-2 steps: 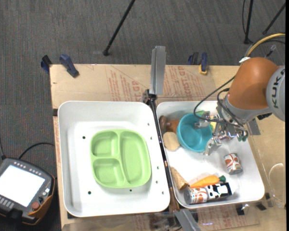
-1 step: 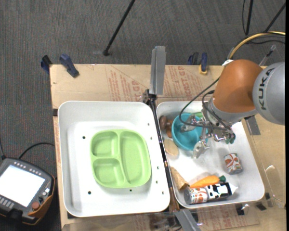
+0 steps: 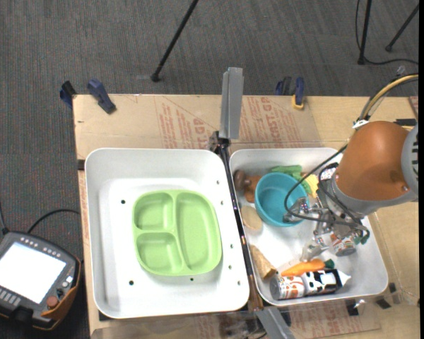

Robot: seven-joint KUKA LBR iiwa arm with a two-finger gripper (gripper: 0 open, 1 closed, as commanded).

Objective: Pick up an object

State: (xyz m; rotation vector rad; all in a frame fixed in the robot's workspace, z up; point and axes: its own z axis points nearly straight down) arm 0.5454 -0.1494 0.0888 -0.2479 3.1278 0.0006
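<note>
Claw (image 3: 330,240) low in right bin (image 3: 373,263), beside blue bowl (image 3: 278,198) (finger state: cannot tell).

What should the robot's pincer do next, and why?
Probably drop straight down a little. The pincer hangs in the right bin, above the orange carrot and the black-and-white bottle. I can't see anything gripped yet, so lowering onto the carrot seems the nearest try.

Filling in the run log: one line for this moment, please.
arm: over right bin | claw: low beside blue bowl | left bin: green tray
</note>
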